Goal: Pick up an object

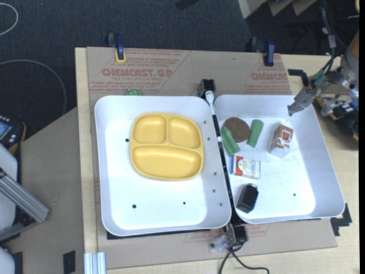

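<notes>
Since the gripper hangs at the right bin's upper-right rim, jaws' state unclear, your nearest target, the small carton, lies just lower-left.

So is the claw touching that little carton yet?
Apart. The camera view shows the claw over the right bin's far rim, with bare white bin floor between it and the carton.

Robotics lab: clamped board, twin bins, loose cables.
</notes>
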Controlling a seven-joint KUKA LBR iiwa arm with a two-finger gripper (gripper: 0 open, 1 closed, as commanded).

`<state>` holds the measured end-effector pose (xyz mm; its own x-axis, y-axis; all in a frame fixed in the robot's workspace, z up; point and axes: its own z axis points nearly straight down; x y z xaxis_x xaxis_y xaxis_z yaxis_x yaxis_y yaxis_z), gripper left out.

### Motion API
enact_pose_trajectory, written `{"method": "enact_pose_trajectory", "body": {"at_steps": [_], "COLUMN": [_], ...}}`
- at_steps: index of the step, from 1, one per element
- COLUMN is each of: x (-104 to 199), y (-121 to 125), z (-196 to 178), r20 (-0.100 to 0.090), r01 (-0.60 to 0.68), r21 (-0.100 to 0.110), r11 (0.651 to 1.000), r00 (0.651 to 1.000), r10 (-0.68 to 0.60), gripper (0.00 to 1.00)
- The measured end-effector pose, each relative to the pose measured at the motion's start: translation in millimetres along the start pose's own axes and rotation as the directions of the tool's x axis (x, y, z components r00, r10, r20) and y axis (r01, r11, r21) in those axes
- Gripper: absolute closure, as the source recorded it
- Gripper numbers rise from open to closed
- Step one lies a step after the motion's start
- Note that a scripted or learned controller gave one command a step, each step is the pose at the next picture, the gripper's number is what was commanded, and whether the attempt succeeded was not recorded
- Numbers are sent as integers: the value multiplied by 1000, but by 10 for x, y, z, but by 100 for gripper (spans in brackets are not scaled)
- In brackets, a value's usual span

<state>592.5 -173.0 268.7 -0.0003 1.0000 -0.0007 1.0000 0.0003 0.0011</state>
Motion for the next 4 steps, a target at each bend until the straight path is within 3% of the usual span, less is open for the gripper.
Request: {"method": "enact_pose_trajectory", "body": {"at_steps": [1,2,3,4], "x": [306,292,1805,937], "y": [121,114,155,-232], "z": [-1871,-1874,-1380,-1892], "r20": [4,4,-5,4], "r01": [5,2,15,-9], "r21": [-21,-7,7,-8], "r11": [1000,1000,1000,1000], "r00": [1000,1000,1000,1000], "r10": [-5,-2,-15,9], "gripper": [0,100,100,100]}}
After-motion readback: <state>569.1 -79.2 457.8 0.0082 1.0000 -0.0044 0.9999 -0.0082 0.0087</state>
